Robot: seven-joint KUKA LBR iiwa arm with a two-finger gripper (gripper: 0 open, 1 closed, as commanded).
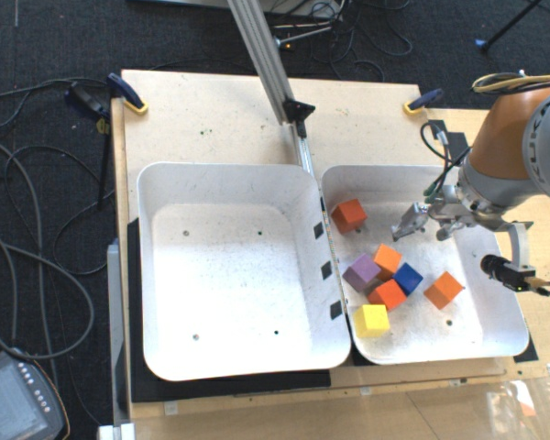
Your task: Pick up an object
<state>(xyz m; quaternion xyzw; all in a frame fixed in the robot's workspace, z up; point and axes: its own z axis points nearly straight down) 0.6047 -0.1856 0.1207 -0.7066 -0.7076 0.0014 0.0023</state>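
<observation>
The right bin (495, 333) holds several small blocks. An orange block (350, 214) lies near its back left. A cluster sits in the middle: a purple block (361, 272), an orange block (388, 259), a blue block (408, 279) and a red-orange block (386, 293). A yellow block (372, 320) lies in front of them, and another orange block (445, 289) lies to the right. My gripper (425, 224) hangs over the bin's back right, above the blocks, its two fingers spread apart with nothing between them.
The left bin (156, 246) stands beside the right one, with a raised divider between them. A slanted metal post (261, 49) rises behind the bins. Yellow-and-blue clamps (128, 94) sit at the board's back corners. Cables lie on the floor.
</observation>
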